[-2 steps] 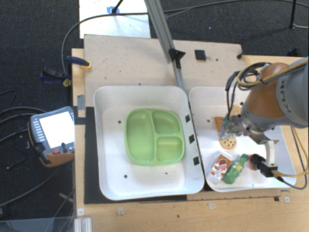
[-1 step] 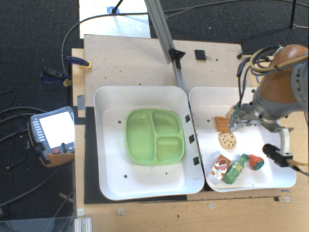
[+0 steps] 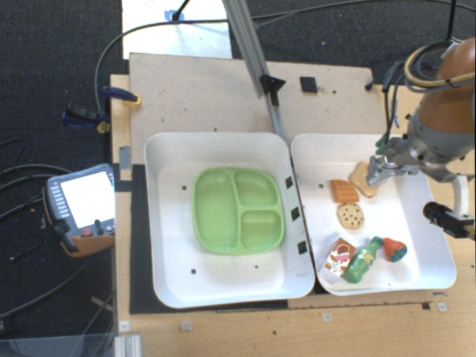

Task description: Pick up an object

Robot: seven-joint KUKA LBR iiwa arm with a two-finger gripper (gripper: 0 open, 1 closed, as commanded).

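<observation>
Hovering over right bin (image 3: 439,274): gripper (image 3: 377,171) above tan bread slice (image 3: 362,181) (grip state unclear).

The left bin (image 3: 160,222) at frame centre holds a green divided plate (image 3: 238,210); the right bin (image 3: 435,262) holds a cracker (image 3: 343,191), a cookie (image 3: 349,216), a green bottle (image 3: 362,259) and a carton (image 3: 338,257); the gripper (image 3: 379,171) hangs over a bread slice (image 3: 362,178) at upper right.
</observation>
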